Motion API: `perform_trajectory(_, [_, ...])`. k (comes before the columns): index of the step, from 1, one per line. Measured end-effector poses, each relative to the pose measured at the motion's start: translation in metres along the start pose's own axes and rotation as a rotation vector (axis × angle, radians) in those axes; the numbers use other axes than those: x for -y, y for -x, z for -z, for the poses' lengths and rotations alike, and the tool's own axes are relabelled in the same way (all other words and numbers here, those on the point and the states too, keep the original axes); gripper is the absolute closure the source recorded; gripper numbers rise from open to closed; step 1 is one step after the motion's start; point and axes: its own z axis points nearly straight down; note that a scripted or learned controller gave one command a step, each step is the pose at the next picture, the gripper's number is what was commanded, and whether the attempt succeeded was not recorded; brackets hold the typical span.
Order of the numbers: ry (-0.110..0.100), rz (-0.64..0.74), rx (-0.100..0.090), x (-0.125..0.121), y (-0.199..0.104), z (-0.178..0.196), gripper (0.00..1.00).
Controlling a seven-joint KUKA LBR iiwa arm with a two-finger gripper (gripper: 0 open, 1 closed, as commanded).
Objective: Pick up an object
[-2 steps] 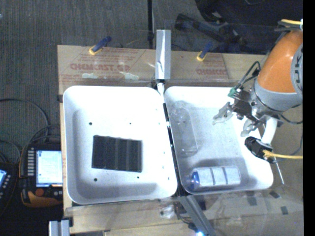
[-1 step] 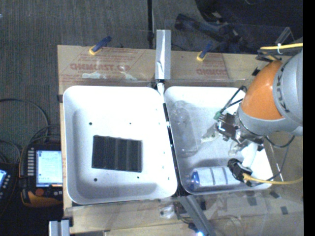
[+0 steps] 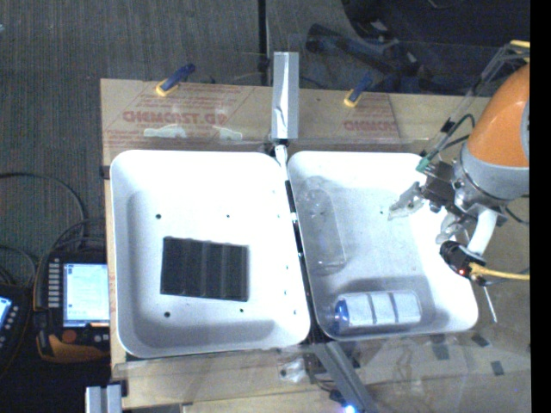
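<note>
Claw (image 3: 405, 203) hovers over the right bin (image 3: 448, 317), seemingly open and holding nothing; board lettering (image 3: 176, 117) unreadable.

dark carpet floor (image 3: 129, 24), wooden bench (image 3: 120, 110)

Overhead slanted view of both bins (image 3: 129, 231)

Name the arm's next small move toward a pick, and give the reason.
Probably shift the end effector left and lower it toward the clear plastic bottle lying in the right white bin. It hangs above bare bin floor, and the bottle looks like the nearest object.
</note>
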Motion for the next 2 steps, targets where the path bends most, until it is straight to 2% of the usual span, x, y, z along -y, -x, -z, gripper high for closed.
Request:
perform_trajectory(1, [-0.002, -0.044, -0.004, 0.064, -0.021, -0.077, 0.00])
perform_trajectory(2, [0.000, -0.117, 0.001, 0.002, 0.042, -0.023, 0.00])
